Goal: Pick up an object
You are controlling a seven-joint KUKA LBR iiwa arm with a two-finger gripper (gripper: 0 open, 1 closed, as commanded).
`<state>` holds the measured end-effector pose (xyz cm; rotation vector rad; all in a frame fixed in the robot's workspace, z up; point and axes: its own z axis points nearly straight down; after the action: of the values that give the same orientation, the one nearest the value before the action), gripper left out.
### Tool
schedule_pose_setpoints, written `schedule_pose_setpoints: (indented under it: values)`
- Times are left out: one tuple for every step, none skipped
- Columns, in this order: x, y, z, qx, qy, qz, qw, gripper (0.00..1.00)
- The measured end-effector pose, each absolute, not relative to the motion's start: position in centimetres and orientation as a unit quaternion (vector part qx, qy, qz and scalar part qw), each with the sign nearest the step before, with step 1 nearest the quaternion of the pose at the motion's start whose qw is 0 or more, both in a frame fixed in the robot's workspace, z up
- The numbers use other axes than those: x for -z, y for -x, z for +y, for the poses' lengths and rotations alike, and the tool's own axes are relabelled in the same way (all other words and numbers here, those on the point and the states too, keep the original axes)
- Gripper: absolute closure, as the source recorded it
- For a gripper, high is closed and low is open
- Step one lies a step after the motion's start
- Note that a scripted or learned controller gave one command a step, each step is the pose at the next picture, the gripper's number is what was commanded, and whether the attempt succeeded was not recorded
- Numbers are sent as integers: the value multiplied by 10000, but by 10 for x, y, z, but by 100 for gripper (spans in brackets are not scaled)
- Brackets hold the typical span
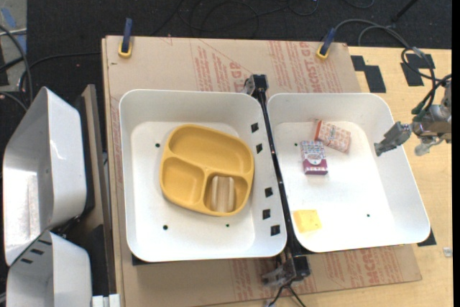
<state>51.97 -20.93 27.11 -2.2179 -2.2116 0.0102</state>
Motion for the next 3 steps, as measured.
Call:
schedule_pose_setpoints:
  values:
    - [-277,-522,-208,-3,7067,-7075,1,0]
    - [-234,-523,-207,-10,7075,-7067,14,0]
    - [-189,-527,-202,-9,7074,-7068,15,0]
